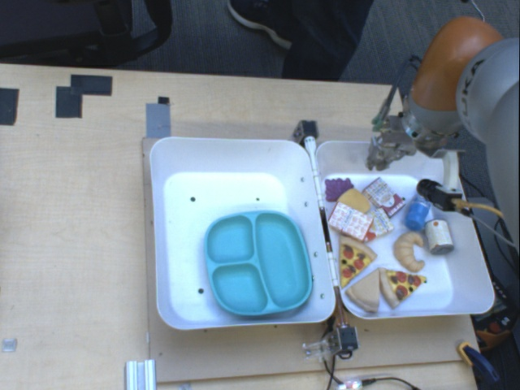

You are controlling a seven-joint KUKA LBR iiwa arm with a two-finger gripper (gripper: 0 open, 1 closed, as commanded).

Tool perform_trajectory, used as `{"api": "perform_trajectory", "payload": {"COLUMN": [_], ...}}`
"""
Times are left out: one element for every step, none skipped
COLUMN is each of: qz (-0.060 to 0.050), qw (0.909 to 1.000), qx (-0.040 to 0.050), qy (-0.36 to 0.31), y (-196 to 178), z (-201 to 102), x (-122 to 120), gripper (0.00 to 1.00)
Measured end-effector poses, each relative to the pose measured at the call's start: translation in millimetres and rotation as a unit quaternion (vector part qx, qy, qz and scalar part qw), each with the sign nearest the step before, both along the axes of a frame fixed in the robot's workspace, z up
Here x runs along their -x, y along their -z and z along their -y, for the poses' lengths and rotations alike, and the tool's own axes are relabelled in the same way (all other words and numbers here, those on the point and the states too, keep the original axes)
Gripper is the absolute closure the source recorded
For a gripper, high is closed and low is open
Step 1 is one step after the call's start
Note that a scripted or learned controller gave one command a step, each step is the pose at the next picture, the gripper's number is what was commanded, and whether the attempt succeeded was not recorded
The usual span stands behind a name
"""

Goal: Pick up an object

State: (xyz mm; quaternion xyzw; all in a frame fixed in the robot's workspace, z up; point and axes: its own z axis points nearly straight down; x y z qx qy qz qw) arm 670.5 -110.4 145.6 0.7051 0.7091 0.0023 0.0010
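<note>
Here, two bins (162, 218); one blue tray (258, 262); two pizza slices (355, 260); hand (386, 154) state unclear.

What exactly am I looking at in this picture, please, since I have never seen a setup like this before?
This is a single camera fixed above a wooden bench, looking down at a slant. The grey machine with the orange band coming in from the right is a robot arm. At its end is the tool, the part meant for grasping; it hangs above the back edge of the right bin, and nothing can be seen in it.

Two shallow white bins sit side by side. The left bin holds a blue divided plate. The right bin holds small toy foods: two pizza slices, a croissant, a purple piece, a blue piece, a small can and some printed packets.

The arm's job is to pick up one object, which it has not done yet.
</note>
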Motion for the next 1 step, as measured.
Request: {"api": "perform_trajectory", "payload": {"qz": [0.0], "qw": [1.0], "qx": [0.0015], "qy": [0.002], "y": [60.4], "z": [82.0], "x": [0.9], "gripper": [1.0]}}
